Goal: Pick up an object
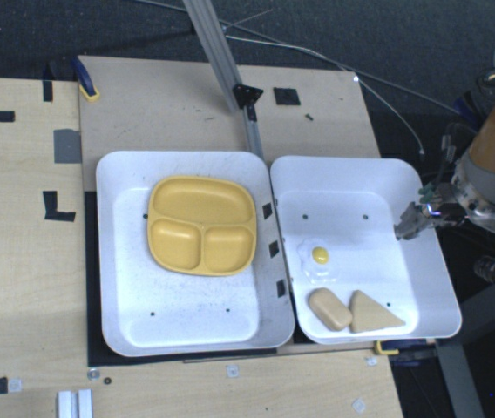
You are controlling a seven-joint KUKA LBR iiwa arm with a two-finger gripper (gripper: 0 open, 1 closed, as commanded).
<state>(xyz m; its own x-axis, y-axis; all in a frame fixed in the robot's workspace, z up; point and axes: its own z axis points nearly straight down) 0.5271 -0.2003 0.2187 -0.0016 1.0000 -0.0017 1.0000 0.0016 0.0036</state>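
Note:
In the right bin (343,177) lie a small yellow round piece (320,254), a tan oblong block (328,309) and a tan wedge (374,313) near the front wall. A yellow divided plate (202,225) sits in the left bin (130,320). My gripper (411,220) hangs at the right bin's right rim, apart from all the objects, with nothing seen in it.
A grey metal pole (217,46) slants down to the bins' back edge between them. Cables run over the dark floor behind. The wooden bench (21,233) extends to the left with black marks on it.

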